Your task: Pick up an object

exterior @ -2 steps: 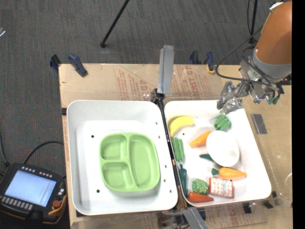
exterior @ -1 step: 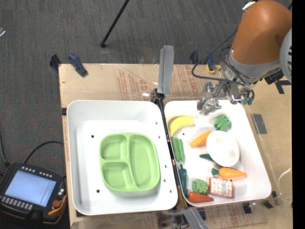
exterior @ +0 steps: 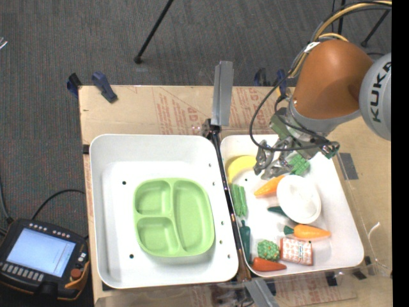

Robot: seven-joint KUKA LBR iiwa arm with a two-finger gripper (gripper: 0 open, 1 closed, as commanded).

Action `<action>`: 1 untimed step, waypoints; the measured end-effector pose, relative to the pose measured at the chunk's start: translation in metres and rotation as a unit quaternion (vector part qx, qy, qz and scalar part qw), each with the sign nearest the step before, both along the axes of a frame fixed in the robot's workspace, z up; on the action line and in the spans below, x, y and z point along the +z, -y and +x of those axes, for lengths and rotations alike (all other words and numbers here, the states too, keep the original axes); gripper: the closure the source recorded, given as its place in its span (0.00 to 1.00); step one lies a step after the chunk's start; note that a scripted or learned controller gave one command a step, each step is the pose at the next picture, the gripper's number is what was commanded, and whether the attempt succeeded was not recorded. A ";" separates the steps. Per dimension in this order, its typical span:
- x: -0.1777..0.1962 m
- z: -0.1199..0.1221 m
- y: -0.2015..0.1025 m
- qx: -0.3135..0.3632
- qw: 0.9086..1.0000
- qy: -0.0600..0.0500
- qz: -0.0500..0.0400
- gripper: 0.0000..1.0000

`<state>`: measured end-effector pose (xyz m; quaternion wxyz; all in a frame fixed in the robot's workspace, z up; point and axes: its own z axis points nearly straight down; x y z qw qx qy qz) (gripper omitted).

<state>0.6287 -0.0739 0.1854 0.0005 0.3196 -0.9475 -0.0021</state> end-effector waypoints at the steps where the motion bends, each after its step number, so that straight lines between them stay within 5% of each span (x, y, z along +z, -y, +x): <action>1: 0.065 0.008 0.008 0.040 0.999 0.006 -0.001 1.00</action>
